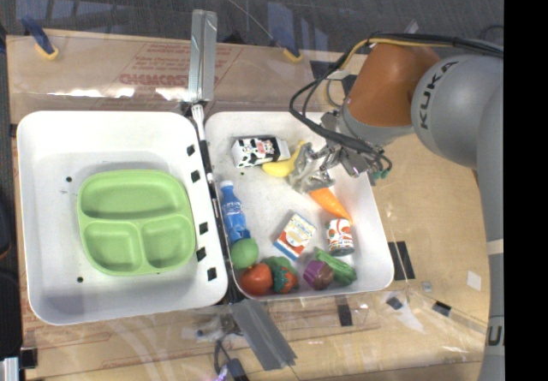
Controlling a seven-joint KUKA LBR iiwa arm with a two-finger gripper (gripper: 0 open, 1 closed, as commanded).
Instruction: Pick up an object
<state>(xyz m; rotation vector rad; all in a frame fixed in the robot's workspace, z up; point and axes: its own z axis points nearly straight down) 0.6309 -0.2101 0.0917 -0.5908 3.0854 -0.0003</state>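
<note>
Two white bins sit side by side on the worktop, the left bin (34,199) carrying a green divided plate (134,222) near its middle. The right bin (381,238) holds a jumble of small things: a black-and-white carton (256,151) by its far edge, a yellow banana (282,167) just beside that, a blue bottle (231,211) along its left wall, an orange carrot (329,201) toward its right wall, a small box (296,235) in the middle, and a red-and-white can (340,236) near the right wall. In the near corner lie a green ball (244,252), a tomato (256,278) and a purple piece (318,273), touching one another. The arm (428,105) reaches over the bin's far right corner, and its gripper (315,167) hangs low between the banana and the carrot. Whether the fingers are spread or pressed together I cannot tell, nor whether anything is pinched.
</note>
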